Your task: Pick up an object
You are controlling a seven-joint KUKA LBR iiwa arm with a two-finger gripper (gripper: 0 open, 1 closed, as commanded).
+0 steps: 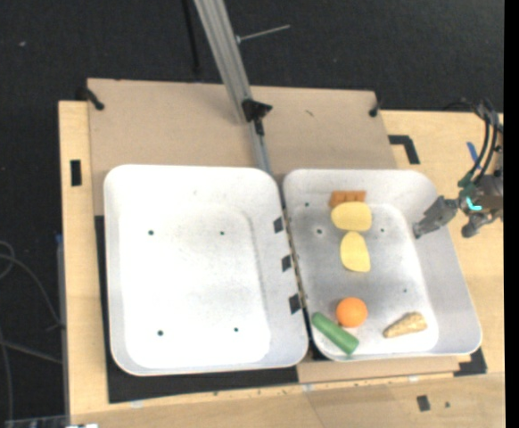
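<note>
- We work at a tan bench [197,119] on dark floor, bearing two white bins.
- The right bin [442,283] holds the candidates: two yellow pieces [351,216] [356,253] mid-bin, a brown block [348,198] touching the upper one, an orange ball [351,311], a green stick [334,333] at the near-left corner, and a tan wedge [405,325].
- Our gripper [438,214] hangs at that bin's far-right rim, apart from everything; we cannot tell how it is set.
- We judge the lower yellow piece the best target: it lies alone, away from walls.
- We should centre above it, descend straight, and close across its narrow side.
- The left bin [188,270] sits beside.
</note>
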